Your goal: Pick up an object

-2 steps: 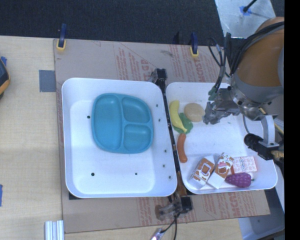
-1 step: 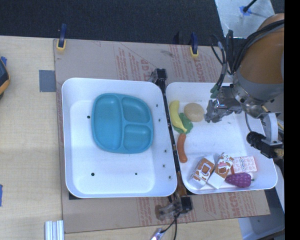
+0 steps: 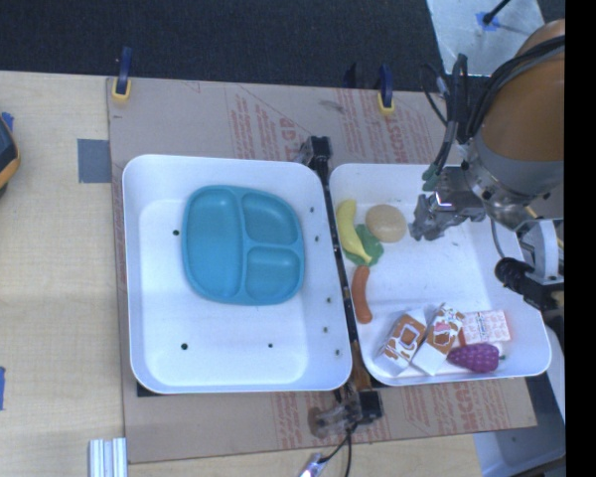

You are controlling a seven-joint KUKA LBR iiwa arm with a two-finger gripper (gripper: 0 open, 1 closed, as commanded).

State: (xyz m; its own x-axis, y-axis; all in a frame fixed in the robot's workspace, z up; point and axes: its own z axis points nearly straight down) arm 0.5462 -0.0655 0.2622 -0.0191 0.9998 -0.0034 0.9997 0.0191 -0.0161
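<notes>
Nearest thing to grab: a round tan ball [image 3: 385, 223], lying in the right bin [image 3: 417, 179] near its far left corner. Touching, or almost touching, a green toy [image 3: 371, 247] and a yellow banana [image 3: 347, 227], both up against the left edge. Just beside the ball, on its right: the gripper [image 3: 432, 217], low over the bin floor. Cannot tell how wide open or shut. No toy seen in its grip.

Farther along the left edge, toward the near side: an orange sausage [image 3: 362, 294]. Along the near edge: three little cartons [image 3: 442, 331] packed close, with purple grapes [image 3: 474, 357] at the near right corner. Over in the left bin [image 3: 139, 266]: a blue plate [image 3: 243, 244] with three parts, in the far half.

Likely trouble from here:
- Round, so may roll away or pop out when squeezed.
- May get pushed into the banana and green toy instead of lifted, with the gripper coming from the side.
- May grab two toys at once, or catch the green one by mistake, with all three so close.
- May bump the bin's left edge if reaching too far.
</notes>
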